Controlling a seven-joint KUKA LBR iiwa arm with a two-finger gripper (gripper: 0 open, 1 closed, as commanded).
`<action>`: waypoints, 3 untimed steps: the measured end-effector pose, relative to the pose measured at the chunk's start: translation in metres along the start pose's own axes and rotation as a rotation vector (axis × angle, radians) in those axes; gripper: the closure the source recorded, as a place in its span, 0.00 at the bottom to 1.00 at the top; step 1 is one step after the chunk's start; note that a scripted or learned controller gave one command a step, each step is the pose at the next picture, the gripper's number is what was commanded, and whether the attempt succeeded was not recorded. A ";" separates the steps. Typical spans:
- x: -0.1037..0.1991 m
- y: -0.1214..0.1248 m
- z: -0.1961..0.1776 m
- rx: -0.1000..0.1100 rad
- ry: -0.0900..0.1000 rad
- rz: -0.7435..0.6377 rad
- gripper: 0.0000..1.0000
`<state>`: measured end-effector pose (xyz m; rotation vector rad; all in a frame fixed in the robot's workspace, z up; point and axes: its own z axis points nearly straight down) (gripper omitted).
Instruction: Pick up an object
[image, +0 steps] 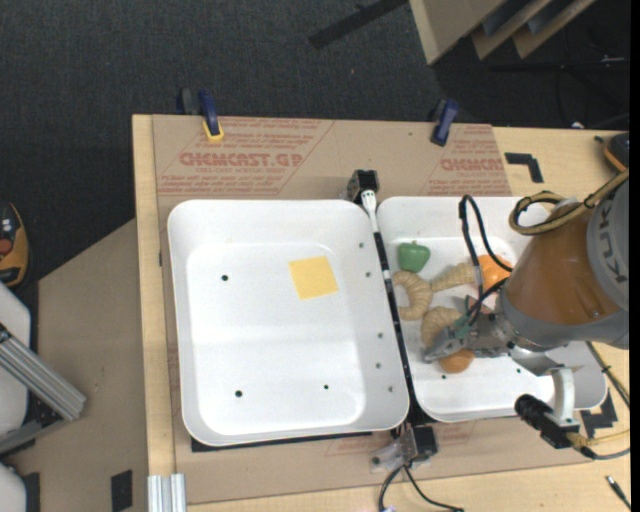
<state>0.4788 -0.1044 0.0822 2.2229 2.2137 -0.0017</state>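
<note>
The pincer (447, 345) is down inside the right bin (480, 400), at the end of the grey arm (560, 290) reaching in from three o'clock. Whether it is spread or pressed together cannot be told; its tip is tangled in shadow and cable. A small orange object (456, 362) lies on the bin floor just beside the tip, at roughly its five o'clock, seemingly touching. Beige knobbly pieces (428, 300) sit close at the pincer's eleven o'clock. A green object (413, 256) lies farther along that line, near the bin's far rim. Another orange object (492, 268) shows at one o'clock, partly hidden by the arm. In the left bin (200, 330), a yellow square (314, 277) lies flat, well apart.
</note>
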 end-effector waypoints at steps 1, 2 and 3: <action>0.000 0.003 -0.016 -0.009 -0.001 -0.001 1.00; 0.072 0.012 -0.108 -0.008 0.006 -0.014 1.00; 0.145 0.039 -0.132 -0.002 0.006 -0.014 1.00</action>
